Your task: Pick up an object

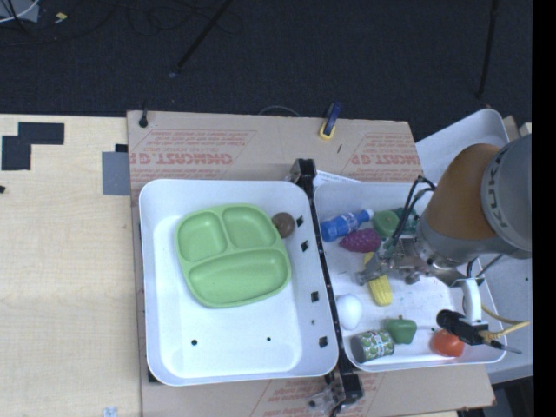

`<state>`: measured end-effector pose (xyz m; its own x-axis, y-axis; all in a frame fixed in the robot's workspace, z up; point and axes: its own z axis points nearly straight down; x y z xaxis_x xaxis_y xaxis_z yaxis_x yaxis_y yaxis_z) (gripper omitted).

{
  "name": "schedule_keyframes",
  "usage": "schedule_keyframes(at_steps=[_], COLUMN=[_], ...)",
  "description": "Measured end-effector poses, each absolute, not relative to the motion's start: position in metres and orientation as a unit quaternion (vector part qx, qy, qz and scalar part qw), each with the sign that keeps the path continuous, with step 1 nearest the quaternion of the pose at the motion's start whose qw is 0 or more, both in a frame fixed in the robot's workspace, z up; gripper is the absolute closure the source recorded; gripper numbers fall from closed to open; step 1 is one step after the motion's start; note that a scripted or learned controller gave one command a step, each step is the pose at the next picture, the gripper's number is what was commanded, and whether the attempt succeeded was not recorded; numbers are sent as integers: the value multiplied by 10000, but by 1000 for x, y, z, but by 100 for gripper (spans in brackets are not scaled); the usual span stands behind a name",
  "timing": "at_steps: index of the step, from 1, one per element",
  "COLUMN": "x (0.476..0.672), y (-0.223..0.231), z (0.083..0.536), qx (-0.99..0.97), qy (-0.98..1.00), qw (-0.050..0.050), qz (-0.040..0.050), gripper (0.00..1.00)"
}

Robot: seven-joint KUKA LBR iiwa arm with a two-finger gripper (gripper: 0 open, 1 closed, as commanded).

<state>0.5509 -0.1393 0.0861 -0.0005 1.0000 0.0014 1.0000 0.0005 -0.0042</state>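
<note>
Nearest the camera, along the front wall of the right bin (423, 363), a green can (375, 345) lies on its side, with a green pepper (401, 328) just beside it and a red tomato (447, 344) further right. A white egg (348, 310) sits near the bin's left wall, a little behind the can. Behind the egg a yellow corn cob (380, 291) lies tilted on the bin floor. The jaws hang right above its far end, at the tip of the grey and orange arm (469, 202) that reaches in from the right. Whether they are apart or together cannot be told, and nothing shows between them. Further back lie purple grapes (359, 241), a blue bottle (343, 226) on its side and a green toy (387, 223), close together.

The left bin (148, 276) holds a green divided plate (233, 254), with a brown ball (283, 224) touching its far right corner. Both bins rest on cardboard (217, 150) on the pale bench (61, 276).
</note>
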Motion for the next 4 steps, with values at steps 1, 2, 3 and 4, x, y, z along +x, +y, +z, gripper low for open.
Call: schedule_keyframes(at_steps=[1,2,3,4], x=[551,551,559,559], y=[-141,-152,-151,-152], z=[97,149,210,228], qx=[-7090,-7095,-7072,-7071], qy=[-7052,-7047,-7070,-7071], qw=[23,-1,-10,2], qz=[8,0,-7,-2], gripper=[100,100,100,100])
